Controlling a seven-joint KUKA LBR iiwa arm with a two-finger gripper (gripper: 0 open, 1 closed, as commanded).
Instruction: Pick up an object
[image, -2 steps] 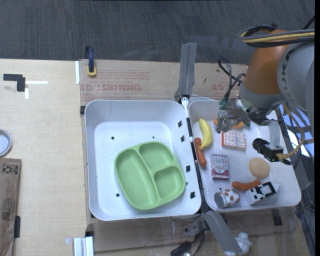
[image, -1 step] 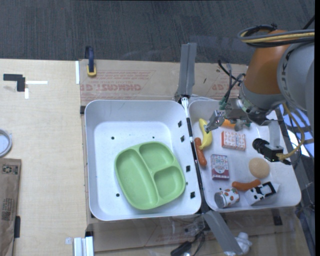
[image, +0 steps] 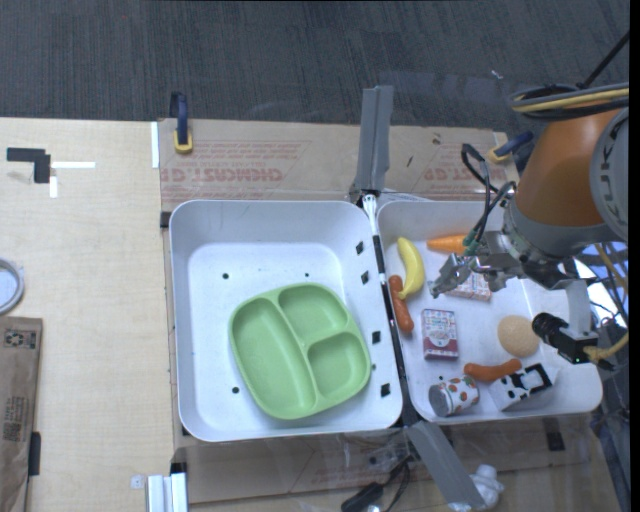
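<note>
My gripper (image: 452, 277) hangs low in the right bin (image: 474, 327), at the left end of a small pink and white packet (image: 481, 290). Whether it touches the packet is unclear. Just left of the gripper lie a yellow banana (image: 410, 266) and a red sausage (image: 400, 306). An orange carrot (image: 446, 242) lies behind it. In front of it sit a red carton (image: 439, 333), a tan round object (image: 518, 336), an orange sausage (image: 492, 370), a small can (image: 455, 396) and a black and white toy (image: 525, 387).
The left bin (image: 182, 300) holds a green divided plate (image: 300, 350). A grey divider (image: 376, 140) rises between the bins at the back. The arm's orange band (image: 565, 175) and cables overhang the right bin's far right corner.
</note>
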